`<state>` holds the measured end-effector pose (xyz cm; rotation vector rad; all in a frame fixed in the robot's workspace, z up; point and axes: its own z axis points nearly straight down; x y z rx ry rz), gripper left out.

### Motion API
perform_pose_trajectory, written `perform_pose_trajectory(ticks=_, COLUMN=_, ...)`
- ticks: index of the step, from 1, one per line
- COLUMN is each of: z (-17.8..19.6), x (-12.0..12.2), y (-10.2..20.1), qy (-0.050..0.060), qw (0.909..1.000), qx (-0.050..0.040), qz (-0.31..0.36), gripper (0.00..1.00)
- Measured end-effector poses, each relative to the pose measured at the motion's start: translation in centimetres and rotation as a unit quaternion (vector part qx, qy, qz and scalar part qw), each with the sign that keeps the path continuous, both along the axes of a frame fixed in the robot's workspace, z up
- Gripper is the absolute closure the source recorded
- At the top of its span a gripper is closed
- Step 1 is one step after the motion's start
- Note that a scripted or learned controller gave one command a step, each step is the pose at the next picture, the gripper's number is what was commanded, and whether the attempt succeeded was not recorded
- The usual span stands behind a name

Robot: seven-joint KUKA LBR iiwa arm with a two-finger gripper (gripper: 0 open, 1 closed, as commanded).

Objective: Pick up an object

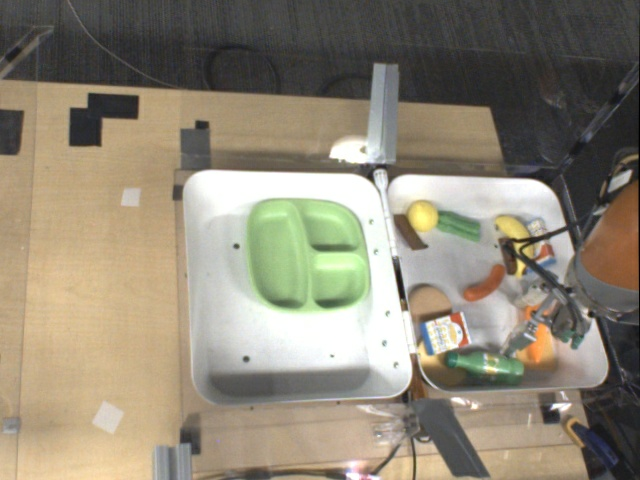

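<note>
The gripper [545,330] hangs at the right bin's [470,183] near right corner, just above an orange object [541,347]; its state cannot be told. Descend vertically, centred on that object, clear of the green bottle [485,366] just left.

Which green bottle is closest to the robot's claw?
The green bottle lying along the right bin's near edge, beside the gripper. The other green one lies at the far end by the lemon.
</note>
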<state>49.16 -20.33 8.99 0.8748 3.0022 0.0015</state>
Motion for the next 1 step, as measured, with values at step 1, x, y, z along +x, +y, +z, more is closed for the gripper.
perform_pose_trajectory(ticks=1, z=0.00, x=-0.03, y=0.22, qy=0.000, qw=0.9997, qx=-0.0007, qz=-0.026, gripper=0.00)
